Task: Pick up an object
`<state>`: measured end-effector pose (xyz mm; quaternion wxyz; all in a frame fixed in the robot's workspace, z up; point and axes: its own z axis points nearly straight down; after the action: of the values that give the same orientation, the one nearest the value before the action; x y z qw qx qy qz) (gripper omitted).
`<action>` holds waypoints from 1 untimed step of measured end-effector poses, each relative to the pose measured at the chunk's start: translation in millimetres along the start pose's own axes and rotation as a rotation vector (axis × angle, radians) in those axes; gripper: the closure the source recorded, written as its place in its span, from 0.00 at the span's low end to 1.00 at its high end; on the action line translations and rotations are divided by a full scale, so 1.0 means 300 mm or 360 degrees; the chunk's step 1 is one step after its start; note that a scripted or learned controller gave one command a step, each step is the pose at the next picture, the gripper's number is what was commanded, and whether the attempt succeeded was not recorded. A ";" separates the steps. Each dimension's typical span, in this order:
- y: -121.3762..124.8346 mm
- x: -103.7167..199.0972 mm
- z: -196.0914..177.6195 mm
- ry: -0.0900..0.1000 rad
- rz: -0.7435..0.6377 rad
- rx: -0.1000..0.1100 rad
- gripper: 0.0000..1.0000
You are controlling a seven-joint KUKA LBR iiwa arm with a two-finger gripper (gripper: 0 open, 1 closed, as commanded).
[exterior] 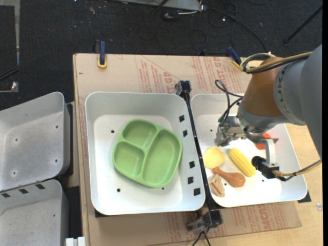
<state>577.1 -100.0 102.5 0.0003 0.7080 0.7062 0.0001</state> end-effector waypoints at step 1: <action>0.034 0.003 -0.198 -0.0002 -0.0008 -0.0010 1.00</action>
<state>587.4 -99.2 161.8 0.0027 0.7062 0.7080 0.0019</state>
